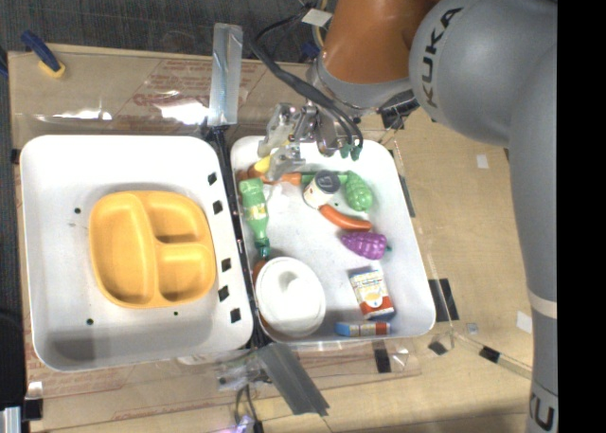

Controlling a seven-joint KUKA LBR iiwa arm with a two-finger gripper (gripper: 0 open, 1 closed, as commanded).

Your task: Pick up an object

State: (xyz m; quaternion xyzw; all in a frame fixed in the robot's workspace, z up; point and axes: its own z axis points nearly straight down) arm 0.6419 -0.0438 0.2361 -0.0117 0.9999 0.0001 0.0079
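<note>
Grey arm (492,62) with its orange band fills the upper right, carrying the tool (305,134) down over the far edge of the right bin (409,261); whether it is clenched or released cannot be told. Just below it lie a green bottle (254,208), a green round toy (358,194), an orange carrot-like piece (343,218), purple grapes (365,244), a small carton (370,291) and a white bowl (289,296). Left bin (47,232) holds a yellow divided tray (150,246). Brown table (454,194) lies beneath.

The right bin (409,232) holds small toys — a green bottle (255,210) along its left wall, a purple grape bunch (365,244) mid-right, a white bowl (290,295) at the lower left, a small carton (371,291) beside it
</note>
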